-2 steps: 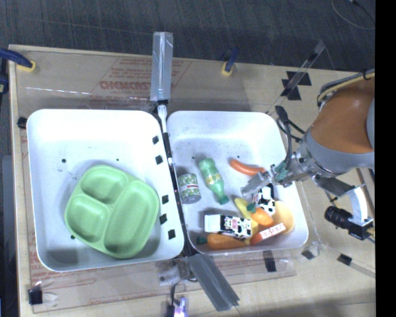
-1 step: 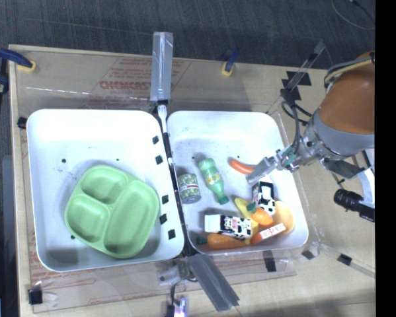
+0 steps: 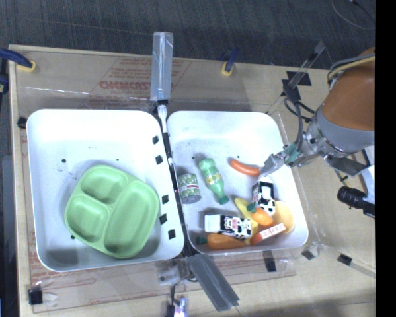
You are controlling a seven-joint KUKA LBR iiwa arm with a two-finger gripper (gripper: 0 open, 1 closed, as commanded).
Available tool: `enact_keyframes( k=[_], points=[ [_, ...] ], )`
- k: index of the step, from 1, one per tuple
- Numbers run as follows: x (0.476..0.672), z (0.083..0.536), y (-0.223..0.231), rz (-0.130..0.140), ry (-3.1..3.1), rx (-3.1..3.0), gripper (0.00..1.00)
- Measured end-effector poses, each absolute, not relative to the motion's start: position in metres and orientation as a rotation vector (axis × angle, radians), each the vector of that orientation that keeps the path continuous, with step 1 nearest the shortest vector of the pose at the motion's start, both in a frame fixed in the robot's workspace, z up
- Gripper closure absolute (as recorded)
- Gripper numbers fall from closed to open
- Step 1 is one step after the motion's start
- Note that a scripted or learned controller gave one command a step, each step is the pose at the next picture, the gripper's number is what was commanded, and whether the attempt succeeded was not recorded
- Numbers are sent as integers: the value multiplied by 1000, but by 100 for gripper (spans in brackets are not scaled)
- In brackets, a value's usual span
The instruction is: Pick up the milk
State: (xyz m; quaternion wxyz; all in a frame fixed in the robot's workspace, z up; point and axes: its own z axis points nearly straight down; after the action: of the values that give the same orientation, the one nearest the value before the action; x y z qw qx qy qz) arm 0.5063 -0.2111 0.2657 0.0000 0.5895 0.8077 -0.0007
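The milk (image 3: 229, 225), a cow-patterned carton, lies on its side by the near wall of the right bin (image 3: 267, 124), touching a carrot (image 3: 225, 241). A second cow-patterned carton (image 3: 265, 197) stands just past it, nearer the tool. Farther in lie a can (image 3: 188, 186), a green bottle (image 3: 213, 179) and a sausage (image 3: 244, 168). The tool (image 3: 275, 163) hovers beside the sausage, well apart from the milk; whether it is released or clenched, I cannot tell.

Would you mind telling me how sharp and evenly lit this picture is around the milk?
Camera view: soft overall, lighting even, no glare; the milk carton shows its cow pattern but no legible print; the gripper is blurry; the green tray casts a faint shadow in the left bin.
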Motion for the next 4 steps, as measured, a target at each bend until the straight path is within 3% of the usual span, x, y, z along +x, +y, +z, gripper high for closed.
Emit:
enact_keyframes(
  k=[1, 2, 3, 4],
  points=[
    [506, 266, -211, -3, 2538, 1852, 0],
    [530, 300, -173, -1, 2565, 1814, 0],
    [557, 259, -210, -3, 2560, 1823, 0],
    [557, 259, -210, -3, 2561, 1823, 0]
  ],
)
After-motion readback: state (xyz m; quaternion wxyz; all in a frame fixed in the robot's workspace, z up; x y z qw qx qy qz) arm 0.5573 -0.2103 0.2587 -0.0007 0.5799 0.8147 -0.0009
